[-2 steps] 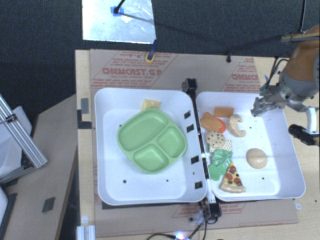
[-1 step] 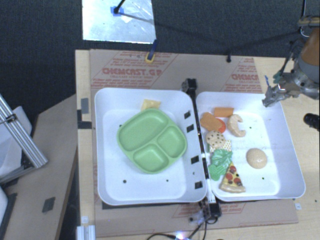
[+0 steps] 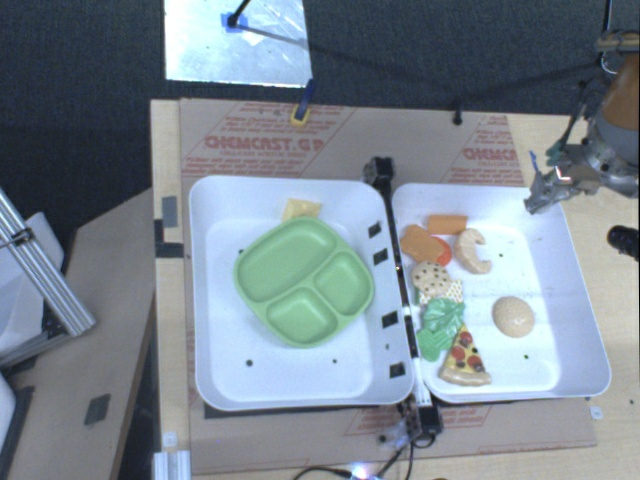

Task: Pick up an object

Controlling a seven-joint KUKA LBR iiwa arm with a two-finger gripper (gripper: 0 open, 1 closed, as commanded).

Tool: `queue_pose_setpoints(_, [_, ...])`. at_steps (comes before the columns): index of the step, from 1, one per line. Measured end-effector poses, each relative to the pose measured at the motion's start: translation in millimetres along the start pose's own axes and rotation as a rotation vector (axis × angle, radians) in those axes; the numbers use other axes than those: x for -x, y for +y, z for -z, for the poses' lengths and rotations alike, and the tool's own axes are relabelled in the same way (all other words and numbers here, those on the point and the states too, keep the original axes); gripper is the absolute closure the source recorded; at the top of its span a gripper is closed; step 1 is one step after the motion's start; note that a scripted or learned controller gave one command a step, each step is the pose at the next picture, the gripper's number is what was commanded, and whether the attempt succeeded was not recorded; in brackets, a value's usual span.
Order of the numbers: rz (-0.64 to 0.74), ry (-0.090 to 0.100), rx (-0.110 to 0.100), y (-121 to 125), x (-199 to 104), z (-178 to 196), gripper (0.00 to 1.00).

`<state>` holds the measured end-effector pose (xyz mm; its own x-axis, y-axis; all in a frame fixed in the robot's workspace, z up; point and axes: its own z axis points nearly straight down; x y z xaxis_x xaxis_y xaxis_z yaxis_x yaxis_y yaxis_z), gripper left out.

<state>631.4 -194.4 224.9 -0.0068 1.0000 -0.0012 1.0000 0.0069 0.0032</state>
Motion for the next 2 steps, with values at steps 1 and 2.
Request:
queue_pose_setpoints(1, [0.002,0.002,0.0,2,-47,8,1.0])
queue_pose_setpoints(2, [0.002,0.002,-0.002,1,-107,-3,1.0])
